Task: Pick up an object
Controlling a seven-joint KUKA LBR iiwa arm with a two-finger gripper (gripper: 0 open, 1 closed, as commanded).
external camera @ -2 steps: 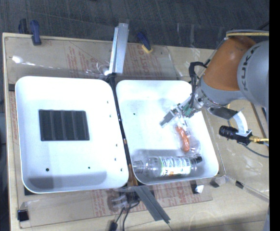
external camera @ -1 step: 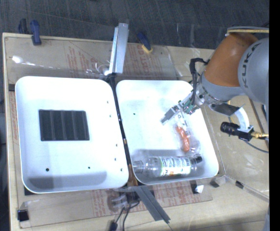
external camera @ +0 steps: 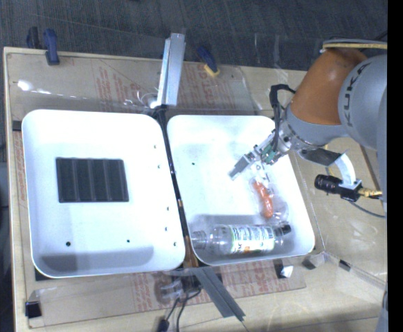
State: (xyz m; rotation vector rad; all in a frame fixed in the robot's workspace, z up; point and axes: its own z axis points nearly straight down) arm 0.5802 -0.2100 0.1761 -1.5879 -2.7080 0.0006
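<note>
In the right bin (external camera: 208,137) a clear plastic bottle (external camera: 239,237) with a black cap lies on its side along the near wall. An orange carrot-like object (external camera: 264,198) lies just above it, near the bin's right side. My gripper (external camera: 246,164) hangs over the right bin, a little up and left of the orange object, its grey fingers pointing toward the lower left. Nothing shows between them. A dark ribbed rectangular block (external camera: 92,180) rests flat in the left bin (external camera: 91,251).
A metal divider bar (external camera: 170,68) rises between the bins at the back. Blue clamps (external camera: 49,47) grip the bench's far edge. The arm's orange band and grey wrist (external camera: 326,102) overhang the right bin's right rim.
</note>
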